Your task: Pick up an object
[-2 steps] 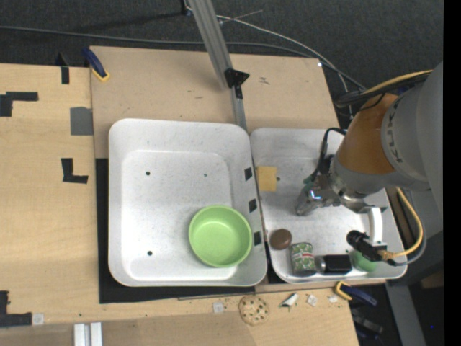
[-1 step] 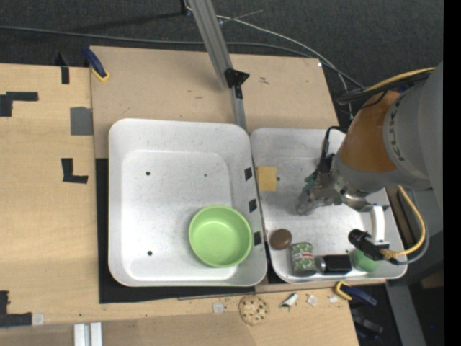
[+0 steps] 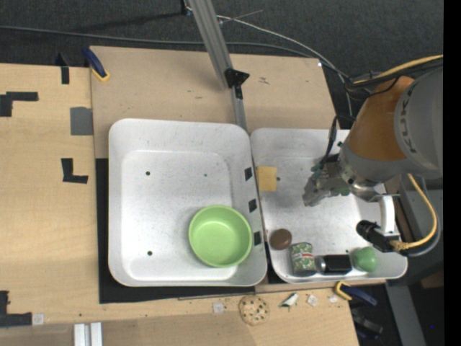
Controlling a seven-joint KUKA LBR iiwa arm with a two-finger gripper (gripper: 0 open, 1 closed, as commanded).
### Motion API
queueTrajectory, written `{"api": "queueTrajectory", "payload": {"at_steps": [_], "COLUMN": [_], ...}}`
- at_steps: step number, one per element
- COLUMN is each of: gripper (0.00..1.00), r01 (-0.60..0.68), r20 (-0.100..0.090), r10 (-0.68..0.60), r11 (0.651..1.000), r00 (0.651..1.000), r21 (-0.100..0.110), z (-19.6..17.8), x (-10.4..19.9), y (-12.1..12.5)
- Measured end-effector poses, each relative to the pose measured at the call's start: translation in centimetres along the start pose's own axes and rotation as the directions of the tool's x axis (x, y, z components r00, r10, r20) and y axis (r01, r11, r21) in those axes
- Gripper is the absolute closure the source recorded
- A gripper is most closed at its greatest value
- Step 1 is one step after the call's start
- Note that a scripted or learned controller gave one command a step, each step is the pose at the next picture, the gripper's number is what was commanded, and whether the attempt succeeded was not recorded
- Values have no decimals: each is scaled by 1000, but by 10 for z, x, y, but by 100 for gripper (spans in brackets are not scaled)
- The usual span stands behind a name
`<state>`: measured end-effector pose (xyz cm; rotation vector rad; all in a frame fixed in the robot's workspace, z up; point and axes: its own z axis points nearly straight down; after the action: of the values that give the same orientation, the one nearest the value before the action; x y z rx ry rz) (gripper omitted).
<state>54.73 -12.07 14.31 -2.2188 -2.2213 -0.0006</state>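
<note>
In the right bin [image 3: 288, 146], a tan block [image 3: 267, 179] lies by the left wall, and a brown disc [image 3: 280, 238], can [image 3: 302, 258], black item [image 3: 334, 264] and green object [image 3: 365, 259] line the front. My gripper [image 3: 317, 190] hovers mid-bin; its opening I cannot tell. 1 green bowl [image 3: 220, 236] sits in the left bin [image 3: 137, 143].

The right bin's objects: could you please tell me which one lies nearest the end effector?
The tan block, alone beside the bin's left wall, level with the end effector; the others cluster along the near edge.

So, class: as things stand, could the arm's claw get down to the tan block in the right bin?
Probably yes. The tan block lies alone by the right bin's left wall, with bare floor between it and the claw; the wall beside it might crowd one finger.
</note>
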Motion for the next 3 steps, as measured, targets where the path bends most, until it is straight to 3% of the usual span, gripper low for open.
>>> {"api": "queueTrajectory", "payload": {"at_steps": [1, 2, 3], "gripper": [100, 100, 100], "r01": [0, 0, 5], "r20": [0, 1, -1], "r10": [0, 0, -5], "r11": [1000, 1000, 1000], "r00": [1000, 1000, 1000], "r21": [-4, -2, 3], "z": [-63, -91, -94], "x": [6, 6, 58], "y": [1, 1, -4]}}
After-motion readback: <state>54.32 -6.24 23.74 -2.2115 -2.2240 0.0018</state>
